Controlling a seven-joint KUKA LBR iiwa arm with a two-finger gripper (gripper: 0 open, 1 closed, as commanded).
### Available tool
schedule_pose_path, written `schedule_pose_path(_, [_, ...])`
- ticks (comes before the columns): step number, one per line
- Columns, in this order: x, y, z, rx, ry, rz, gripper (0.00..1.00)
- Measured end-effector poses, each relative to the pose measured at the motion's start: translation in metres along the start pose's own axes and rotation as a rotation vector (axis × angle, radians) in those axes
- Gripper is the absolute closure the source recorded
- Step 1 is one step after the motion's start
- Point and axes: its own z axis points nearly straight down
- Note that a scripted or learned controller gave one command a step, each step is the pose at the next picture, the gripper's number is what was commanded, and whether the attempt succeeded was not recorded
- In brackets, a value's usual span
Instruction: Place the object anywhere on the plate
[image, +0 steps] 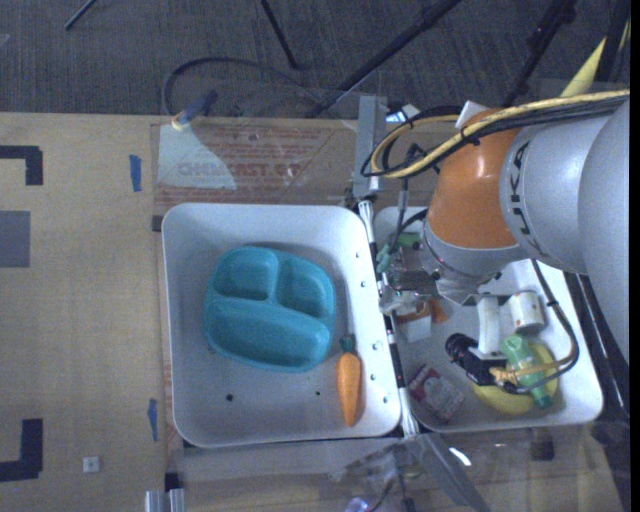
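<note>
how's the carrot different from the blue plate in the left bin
The carrot is orange with a green top; the blue plate is teal all over. The carrot is slim and long, lying near the bin's right wall, while the plate is broad, rounded and split into three compartments, sitting nearer the middle. The carrot is far smaller than the plate. Both lie in the left bin, and the carrot's green end is close to the plate's corner.

the grey arm housing (560, 170) carries dark lettering, cut by the orange band; only "uk" is readable. the clear sheet (250, 165) above the left bin bears faint reddish print, not legible
</note>
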Motion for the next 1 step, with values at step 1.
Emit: schedule_pose_path(1, [0.0757,-0.0085,0.0063,0.0,0.002,-0.448,1.0])
